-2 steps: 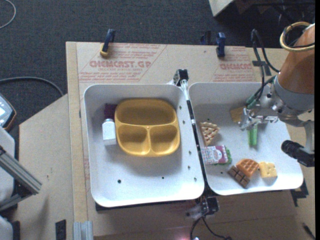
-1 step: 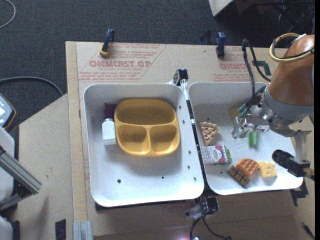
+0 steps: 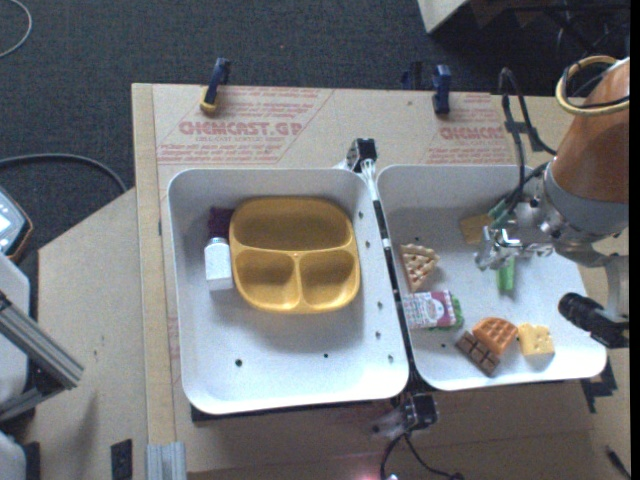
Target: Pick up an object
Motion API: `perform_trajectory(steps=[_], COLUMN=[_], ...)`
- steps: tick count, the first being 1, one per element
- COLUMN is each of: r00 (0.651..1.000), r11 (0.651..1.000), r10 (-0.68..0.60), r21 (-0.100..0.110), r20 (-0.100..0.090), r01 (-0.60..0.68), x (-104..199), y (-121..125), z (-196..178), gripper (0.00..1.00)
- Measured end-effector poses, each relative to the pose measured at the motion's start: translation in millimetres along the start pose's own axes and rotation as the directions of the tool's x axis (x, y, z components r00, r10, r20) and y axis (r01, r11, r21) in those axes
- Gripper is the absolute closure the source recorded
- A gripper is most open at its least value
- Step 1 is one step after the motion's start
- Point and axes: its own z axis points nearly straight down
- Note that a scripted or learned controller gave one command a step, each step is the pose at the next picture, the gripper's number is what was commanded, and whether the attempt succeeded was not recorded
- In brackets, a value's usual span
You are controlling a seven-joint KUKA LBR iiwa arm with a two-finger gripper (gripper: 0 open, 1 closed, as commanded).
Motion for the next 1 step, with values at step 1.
perform_trajectory(steps=[1], r00=[1.0], r11=[1.0], r10=[-0.001], r21=[0.001], r20=[-0.001], r01=[0.001], x=[11.1], y=[3.5], z=[-0.1], gripper=[1.0])
